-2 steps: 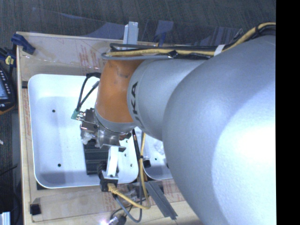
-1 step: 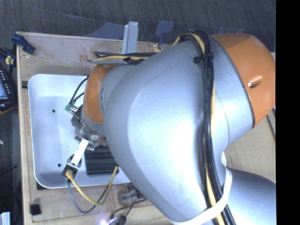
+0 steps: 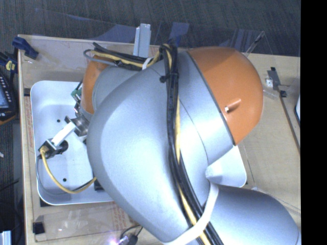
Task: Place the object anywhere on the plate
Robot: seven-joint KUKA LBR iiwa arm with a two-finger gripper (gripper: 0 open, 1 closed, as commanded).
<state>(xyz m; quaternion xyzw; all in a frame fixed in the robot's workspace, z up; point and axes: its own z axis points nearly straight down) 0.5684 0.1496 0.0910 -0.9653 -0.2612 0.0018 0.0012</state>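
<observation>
My grey arm (image 3: 153,147) with its orange band (image 3: 230,96) reaches across from the right and covers most of the bench. Its wrist ends over the left white bin (image 3: 43,98), and the gripper (image 3: 79,114) sits at the arm's left edge, mostly hidden under the wrist. A small green bit (image 3: 76,91) peeks out right beside the gripper; what it is cannot be made out. The right part of the left bin and whatever lies in it are hidden by the arm.
The left bin's bare white floor (image 3: 51,111) shows along its left side. The wooden bench edge (image 3: 30,50) runs behind and to the left. A grey upright post (image 3: 143,39) stands at the back.
</observation>
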